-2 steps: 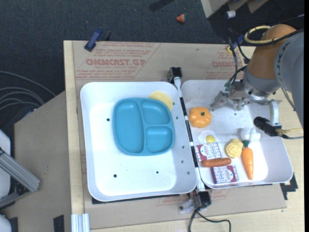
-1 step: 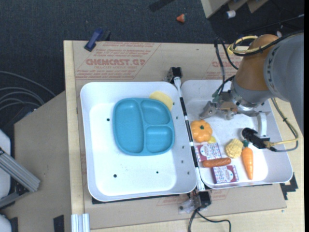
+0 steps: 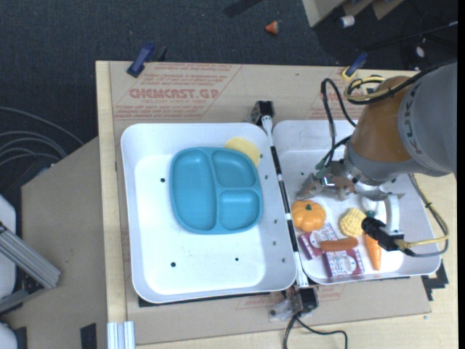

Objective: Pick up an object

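Tool [image 3: 330, 182] is low in the right bin [image 3: 305, 138], near its upper middle; its opening and any contact cannot be told, as the wrist covers it. The toy food sits crowded along the bin's lower edge: a small orange pumpkin [image 3: 309, 215], a yellow corn piece [image 3: 352, 222], a sausage [image 3: 338, 245], a carrot [image 3: 373, 253]. The left bin [image 3: 145, 217] holds a blue divided plate [image 3: 215, 189], with what appears to be a yellow item [image 3: 245, 148] just beyond it.

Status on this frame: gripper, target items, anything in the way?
Gripper low in right bin, fingers not readable. Nothing seen held. Orange pumpkin, corn, carrot, sausage lying close together. Blue tray in left bin.
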